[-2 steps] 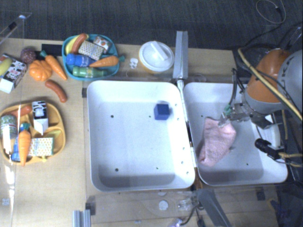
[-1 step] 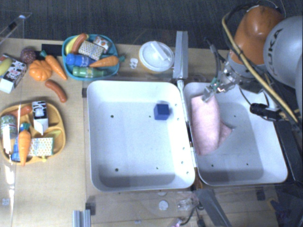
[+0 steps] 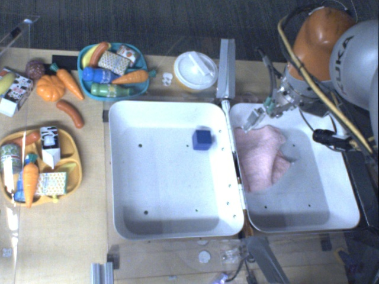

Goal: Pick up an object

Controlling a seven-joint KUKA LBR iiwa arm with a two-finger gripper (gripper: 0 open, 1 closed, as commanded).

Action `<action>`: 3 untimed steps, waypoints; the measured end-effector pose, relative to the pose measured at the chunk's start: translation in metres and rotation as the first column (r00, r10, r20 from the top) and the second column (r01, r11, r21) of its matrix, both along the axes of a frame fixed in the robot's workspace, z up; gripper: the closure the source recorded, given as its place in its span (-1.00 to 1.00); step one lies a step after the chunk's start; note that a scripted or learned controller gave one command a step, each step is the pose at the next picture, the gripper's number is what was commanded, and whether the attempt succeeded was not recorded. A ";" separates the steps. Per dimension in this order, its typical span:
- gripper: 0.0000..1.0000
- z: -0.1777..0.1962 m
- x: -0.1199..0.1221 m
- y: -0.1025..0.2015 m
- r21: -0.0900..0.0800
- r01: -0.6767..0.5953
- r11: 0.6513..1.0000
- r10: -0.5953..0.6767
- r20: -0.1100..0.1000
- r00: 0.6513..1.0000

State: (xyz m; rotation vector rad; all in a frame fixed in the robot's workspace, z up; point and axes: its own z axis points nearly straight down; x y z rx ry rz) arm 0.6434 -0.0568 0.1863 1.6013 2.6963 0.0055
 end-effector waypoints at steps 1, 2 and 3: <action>-1.00 -0.058 -0.049 -0.055 0.000 0.123 0.992 -0.123 -0.005 0.992; -1.00 -0.095 -0.070 -0.080 0.003 0.177 0.984 -0.177 0.011 0.984; -1.00 -0.095 -0.104 -0.067 0.001 0.189 0.982 -0.189 0.013 0.982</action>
